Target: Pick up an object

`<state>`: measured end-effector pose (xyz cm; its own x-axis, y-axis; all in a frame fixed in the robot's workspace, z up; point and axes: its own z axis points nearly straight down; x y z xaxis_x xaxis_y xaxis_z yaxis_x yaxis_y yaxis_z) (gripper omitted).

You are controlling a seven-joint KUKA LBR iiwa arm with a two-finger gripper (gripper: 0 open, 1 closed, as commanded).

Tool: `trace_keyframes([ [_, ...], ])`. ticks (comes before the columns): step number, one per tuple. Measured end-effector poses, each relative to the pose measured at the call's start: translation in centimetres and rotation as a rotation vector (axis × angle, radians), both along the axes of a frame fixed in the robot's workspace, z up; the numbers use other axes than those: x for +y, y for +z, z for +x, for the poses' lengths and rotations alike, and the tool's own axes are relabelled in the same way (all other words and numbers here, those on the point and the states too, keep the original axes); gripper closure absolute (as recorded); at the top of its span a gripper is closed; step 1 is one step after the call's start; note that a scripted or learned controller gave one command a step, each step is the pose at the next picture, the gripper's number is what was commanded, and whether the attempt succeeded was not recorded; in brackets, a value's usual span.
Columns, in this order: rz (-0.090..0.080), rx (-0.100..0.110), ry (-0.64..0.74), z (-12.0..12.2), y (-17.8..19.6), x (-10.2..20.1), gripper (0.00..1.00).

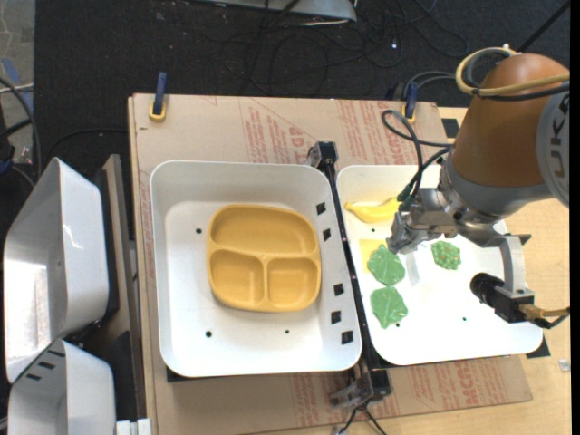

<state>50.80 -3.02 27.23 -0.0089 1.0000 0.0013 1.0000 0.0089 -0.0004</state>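
The right bin (453, 338) holds several small items. A yellow banana-shaped piece (372, 209) lies at its far left. Below it sit a small yellow-green piece (368, 251), a green leaf (385, 266) and a second green leaf (390, 306). A green knobbly broccoli-like piece (446, 256) lies further right. My gripper (405, 241) hangs low over the bin, between the banana piece and the upper leaf, just above the leaf's top edge. I see nothing held in it. The arm's orange band (507, 120) covers the bin's far right corner.
The left bin (181, 198) holds a yellow divided plate (265, 256). A black divider with clips (337, 243) runs between the bins. A grey bracket with a black fitting (500, 295) juts over the right bin. White containers (54, 252) stand left of the bench.
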Motion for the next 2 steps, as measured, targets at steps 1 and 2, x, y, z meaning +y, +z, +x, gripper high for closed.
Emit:
trace_keyframes([
  [1, -0.001, 0.001, -0.002, 0.6, -0.9, 4.4, 1.00],
  [2, -0.001, 0.001, -0.001, 0.8, -1.6, 9.4, 1.00],
])
